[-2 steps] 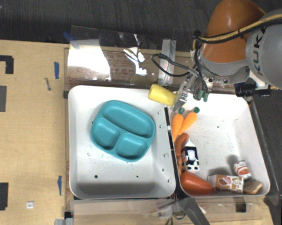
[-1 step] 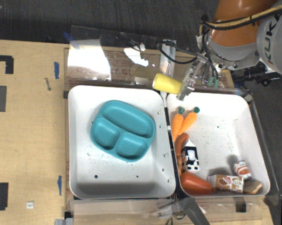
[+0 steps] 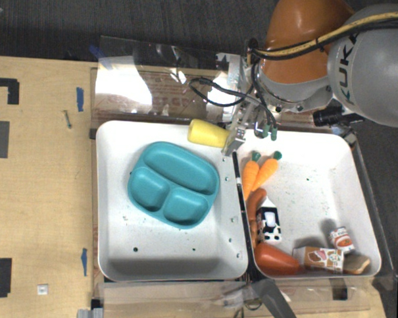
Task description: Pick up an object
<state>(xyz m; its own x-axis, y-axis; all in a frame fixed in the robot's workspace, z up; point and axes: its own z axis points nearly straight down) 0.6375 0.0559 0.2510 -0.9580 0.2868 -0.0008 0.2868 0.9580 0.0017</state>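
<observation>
Across the bench sit two glossy white bins. Filling the left bin is a teal three-compartment tray. At that bin's far rim, the gripper clamps a smooth yellow block. Against the right bin's left wall lie two tapered carrots, with the arm bent over.

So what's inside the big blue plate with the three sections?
All three sections of the teal plastic divided plate show only bare teal surface. The plate lies flat in the left white bin, so whatever is beneath it is covered.
</observation>
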